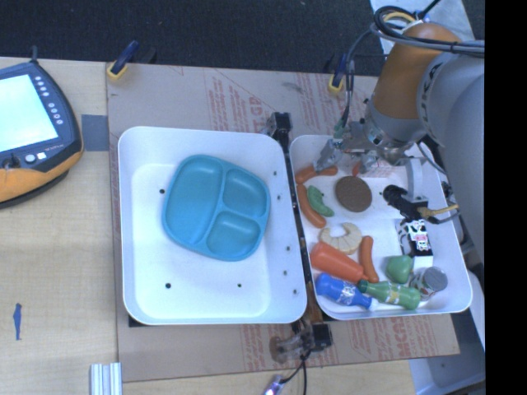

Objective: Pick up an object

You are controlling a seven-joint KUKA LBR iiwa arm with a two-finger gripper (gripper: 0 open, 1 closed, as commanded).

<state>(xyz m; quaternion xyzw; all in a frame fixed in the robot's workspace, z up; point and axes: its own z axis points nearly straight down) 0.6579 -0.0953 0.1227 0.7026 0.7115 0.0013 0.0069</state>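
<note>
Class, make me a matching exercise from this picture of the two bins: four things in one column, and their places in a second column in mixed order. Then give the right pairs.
Things
1. blue divided plate
2. brown disc
3. green bottle
4. blue bottle

Places
A. near front edge of right bin, right of the blue bottle
B. left bin
C. front left of right bin
D. upper middle of right bin, just below the claw

Pairs: 1-B, 2-D, 3-A, 4-C

The right bin [461, 303] holds a jumble of toy foods: a brown round cookie [353, 192], orange carrot [336, 261], pale bagel [342, 237], blue bottle [342, 290], green bottle [392, 294] lying flat, and sausages [368, 257].
</note>
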